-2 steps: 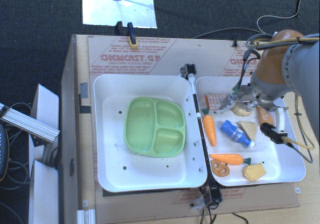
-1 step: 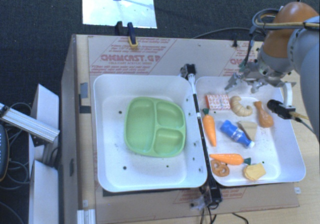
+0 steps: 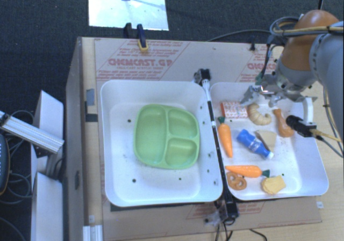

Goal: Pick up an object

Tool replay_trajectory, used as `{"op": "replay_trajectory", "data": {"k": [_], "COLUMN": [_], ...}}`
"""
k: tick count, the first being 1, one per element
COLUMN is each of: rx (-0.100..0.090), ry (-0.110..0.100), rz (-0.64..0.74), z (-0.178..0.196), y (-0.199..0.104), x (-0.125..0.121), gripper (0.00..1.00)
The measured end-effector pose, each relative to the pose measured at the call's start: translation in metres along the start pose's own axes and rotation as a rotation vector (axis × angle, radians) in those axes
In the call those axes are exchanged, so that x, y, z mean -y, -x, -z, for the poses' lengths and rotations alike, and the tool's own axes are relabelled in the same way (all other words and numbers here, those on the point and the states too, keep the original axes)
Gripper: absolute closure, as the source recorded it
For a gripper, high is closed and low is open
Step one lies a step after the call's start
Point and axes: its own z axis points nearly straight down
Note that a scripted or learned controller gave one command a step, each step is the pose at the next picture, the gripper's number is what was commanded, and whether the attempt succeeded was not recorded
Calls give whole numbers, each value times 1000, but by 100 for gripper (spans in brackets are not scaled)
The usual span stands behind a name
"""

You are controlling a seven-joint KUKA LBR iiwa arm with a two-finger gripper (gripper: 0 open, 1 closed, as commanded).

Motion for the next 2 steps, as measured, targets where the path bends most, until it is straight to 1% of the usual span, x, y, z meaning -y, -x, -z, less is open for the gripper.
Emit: {"op": "replay_trajectory", "data": {"k": [1,2], "rx": [0,1], "ry": [5,13], "rz": [1,6], "z": [-45,-33], "y": [18,17], "x": [-19,-21], "gripper": [0,100]}}
